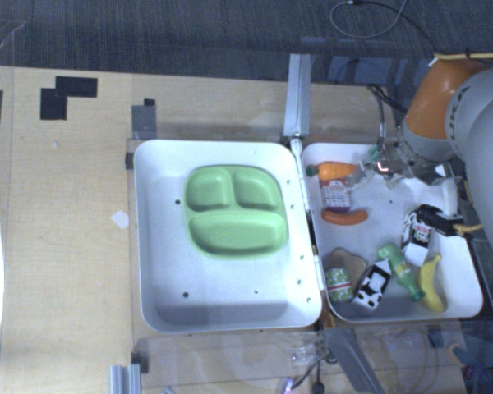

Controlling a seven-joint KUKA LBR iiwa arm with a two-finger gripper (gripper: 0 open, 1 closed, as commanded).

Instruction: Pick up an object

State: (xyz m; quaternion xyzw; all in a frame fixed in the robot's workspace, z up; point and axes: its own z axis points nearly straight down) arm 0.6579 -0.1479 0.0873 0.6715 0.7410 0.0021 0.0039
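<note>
Camera view, from above the bench: the grey arm (476, 113) with its orange band reaches in from the right over the right bin (468, 302), while the left bin (152, 245) holds a green divided tray (234, 209). The gripper (384, 167) hangs low at the right bin's upper edge, just beside an orange carrot-like toy (337, 171); whether it is spread or closed cannot be told, as it is small and blurred against cables.

Scattered across the right bin lie a small labelled packet (336, 194), a red sausage-shaped piece (345, 217), a banana (431, 281), a green bottle-like item (398, 269) and two black-and-white cartons (371, 287) (417, 230). All look like light, stiff plastic play food, smooth and likely slippery.

The carrot-like toy, nearest the gripper, would probably be best pinched across its narrow middle; being rounded, it could roll or squirt free. A brownish item (345, 263) and a green-and-white piece (338, 284) near the bin's lower left corner are too indistinct to name.
</note>
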